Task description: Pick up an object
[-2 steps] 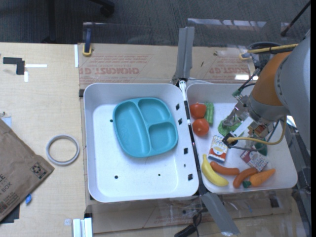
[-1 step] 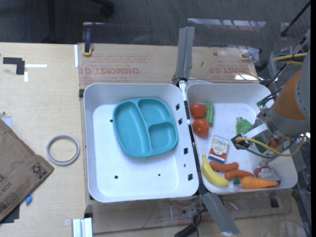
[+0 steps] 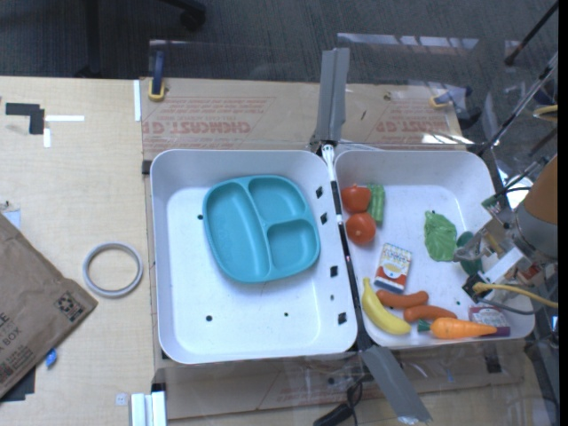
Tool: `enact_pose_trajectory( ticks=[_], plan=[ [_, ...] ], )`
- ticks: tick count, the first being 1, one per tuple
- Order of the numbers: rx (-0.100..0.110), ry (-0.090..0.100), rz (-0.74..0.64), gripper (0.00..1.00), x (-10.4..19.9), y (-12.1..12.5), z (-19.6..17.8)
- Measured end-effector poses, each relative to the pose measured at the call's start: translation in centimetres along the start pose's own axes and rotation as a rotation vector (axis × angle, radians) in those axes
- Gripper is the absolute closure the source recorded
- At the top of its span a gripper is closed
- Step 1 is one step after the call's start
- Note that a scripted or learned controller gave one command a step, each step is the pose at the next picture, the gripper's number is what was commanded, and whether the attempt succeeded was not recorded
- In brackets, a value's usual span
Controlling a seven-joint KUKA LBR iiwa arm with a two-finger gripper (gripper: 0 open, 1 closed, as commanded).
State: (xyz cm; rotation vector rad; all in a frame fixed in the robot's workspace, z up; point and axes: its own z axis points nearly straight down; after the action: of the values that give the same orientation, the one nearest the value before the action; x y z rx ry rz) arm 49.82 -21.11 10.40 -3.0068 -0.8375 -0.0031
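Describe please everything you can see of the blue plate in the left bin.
The blue plate is a turquoise tray with rounded corners, seemingly plastic. Raised ridges divide it into three compartments: one long section along its left side and two smaller ones on the right. It lies flat, right side up, turned at a slant, on the floor of the left bin, toward its upper half. Nothing lies in it, and it touches no other object.

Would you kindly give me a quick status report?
Hand low at right bin's right edge. Nothing seen held. Carrot, leaf nearest.
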Motion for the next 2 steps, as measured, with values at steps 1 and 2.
enact_pose_trajectory(
  ticks=[1, 2],
  plan=[
    [0.026, -0.015, -0.031, 0.00, 3.65, 1.93, 1.72],
    [0.025, -0.011, -0.093, 0.00, 3.95, 1.94, 1.71]
  ],
)
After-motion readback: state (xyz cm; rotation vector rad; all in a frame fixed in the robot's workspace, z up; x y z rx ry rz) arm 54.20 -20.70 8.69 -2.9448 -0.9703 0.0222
